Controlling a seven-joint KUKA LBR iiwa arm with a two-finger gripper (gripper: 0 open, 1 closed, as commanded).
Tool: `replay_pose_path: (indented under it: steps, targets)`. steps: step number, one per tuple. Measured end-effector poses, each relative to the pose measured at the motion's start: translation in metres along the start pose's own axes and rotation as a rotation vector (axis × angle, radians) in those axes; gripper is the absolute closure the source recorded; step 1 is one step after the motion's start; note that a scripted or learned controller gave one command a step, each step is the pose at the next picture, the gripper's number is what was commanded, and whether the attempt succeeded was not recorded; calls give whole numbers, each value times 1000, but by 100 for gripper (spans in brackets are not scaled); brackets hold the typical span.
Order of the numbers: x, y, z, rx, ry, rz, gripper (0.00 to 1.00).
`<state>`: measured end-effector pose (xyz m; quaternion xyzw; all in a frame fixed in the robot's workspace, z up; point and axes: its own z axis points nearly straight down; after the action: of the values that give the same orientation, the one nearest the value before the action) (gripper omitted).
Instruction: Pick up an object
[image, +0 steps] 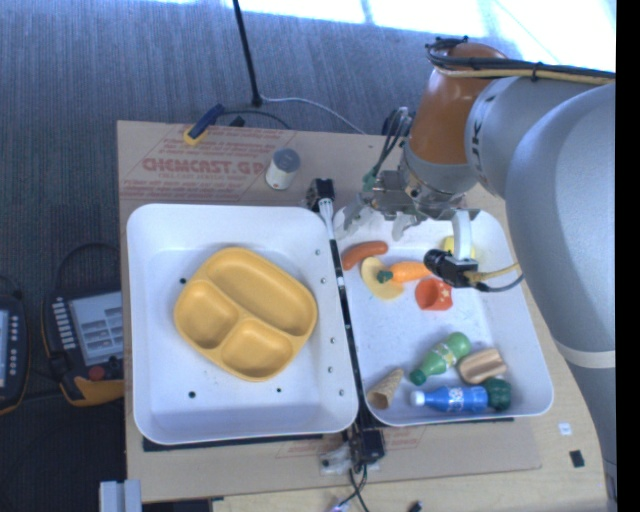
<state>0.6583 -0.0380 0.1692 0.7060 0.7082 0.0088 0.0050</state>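
The gripper (383, 213) hangs over the far end of the right bin (395, 335), close to the wall this bin shares with the left bin (160, 250). From this slant I cannot tell whether it is released or clenched.

Closest to it is the sausage (363, 253), lying on the bin floor just beside the gripper on its near side. A little further toward the near edge sits a pale yellow piece (378, 287) with the carrot (410, 270) lying across it, so the two touch. A red piece (433, 294) sits just beside the carrot's orange tip, on the side toward the arm (540, 130).

The rest lie well apart from the gripper, at the near end of the same bin:
- a green bottle (440, 358) tipped on its side
- a brown bun (481, 364) just beside the green bottle
- a blue bottle (450, 400) flat along the near wall
- a cone (385, 385) in the near corner by the dividing wall

Across that wall, well apart from the gripper, a yellow divided tray (245, 312) lies flat in the left bin. Beyond the gripper, on the bench (150, 165) outside the bins, stands a small grey roll (283, 168).
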Motion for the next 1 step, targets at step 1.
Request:
replay_pose_path:
  steps: [1]
  targets:
    - [-26,-13,-16,19,-7,3,0]
